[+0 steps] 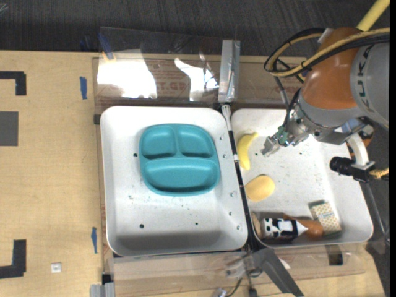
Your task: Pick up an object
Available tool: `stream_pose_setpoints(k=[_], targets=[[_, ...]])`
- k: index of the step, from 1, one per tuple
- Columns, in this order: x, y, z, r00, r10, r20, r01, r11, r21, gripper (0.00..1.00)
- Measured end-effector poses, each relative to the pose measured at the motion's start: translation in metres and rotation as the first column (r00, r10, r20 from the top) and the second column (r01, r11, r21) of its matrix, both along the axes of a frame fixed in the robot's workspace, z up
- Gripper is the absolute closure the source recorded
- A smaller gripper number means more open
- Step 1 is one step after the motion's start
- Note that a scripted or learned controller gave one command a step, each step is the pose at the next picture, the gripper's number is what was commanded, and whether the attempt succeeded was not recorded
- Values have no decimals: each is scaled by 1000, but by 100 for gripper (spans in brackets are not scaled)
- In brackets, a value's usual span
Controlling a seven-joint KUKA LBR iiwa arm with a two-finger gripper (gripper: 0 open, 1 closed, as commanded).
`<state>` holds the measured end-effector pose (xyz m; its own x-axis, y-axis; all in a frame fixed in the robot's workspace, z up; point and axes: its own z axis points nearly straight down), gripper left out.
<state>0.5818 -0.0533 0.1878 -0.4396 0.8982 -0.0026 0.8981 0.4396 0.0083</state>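
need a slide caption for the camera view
End effector hovers over the right bin near a banana; teal tray in the left bin.

You're looking down on a tan bench [49, 184] with black square marks along its left edge and blue tape strips [83, 87] near the bins. Dark grey carpet [154, 5] runs past its far edge, where clear plastic sheeting [161, 67] catches bright glare.
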Motion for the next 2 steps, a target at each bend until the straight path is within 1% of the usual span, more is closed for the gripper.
stream_pose_setpoints(k=[1, 2], targets=[[-2, -2, -3, 1000, -3, -7, 3, 1000, -2, 0], [34, -46, -65, 983, -182, -8, 182, 983, -3, 0]])
